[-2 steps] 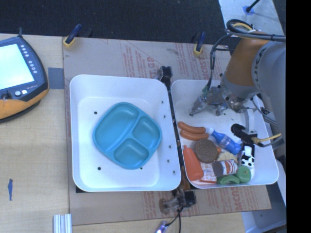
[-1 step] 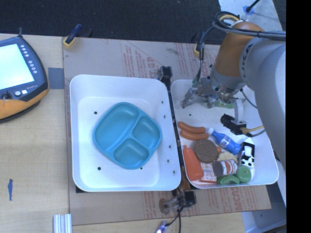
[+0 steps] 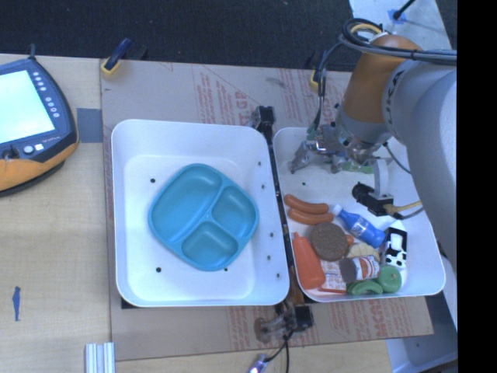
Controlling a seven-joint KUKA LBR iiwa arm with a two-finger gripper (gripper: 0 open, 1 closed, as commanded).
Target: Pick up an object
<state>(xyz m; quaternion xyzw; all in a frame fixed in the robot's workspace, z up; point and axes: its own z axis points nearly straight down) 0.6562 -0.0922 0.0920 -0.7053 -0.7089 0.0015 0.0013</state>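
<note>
On the far left of the desk sits an orange-edged control tablet with a pale screen, well apart from the work area. Next comes the left bin, a shallow white tray holding a light blue divided plate with three compartments, lying flat near its middle. Touching that bin's right edge is the right bin, where the loose items crowd the near half: a pair of orange-brown sausages, a round dark brown cookie, an orange carrot-like piece along the left wall, a blue and white bottle, a green piece at the near rim, and a small black and white toy at the right.

The grey arm with its orange band reaches in from the right, and the gripper hangs over the bare far part of the right bin, its jaws spread apart with nothing between them. The step in hand looks like the approach, before any grasp. No object is chosen for certain; the sausages lie nearest, just toward the camera from the jaws. The next move likely calls for shifting nearer over one item, lining the jaws across its narrow side, and descending. The sausages look smooth and rounded, so they may roll or slip.
</note>
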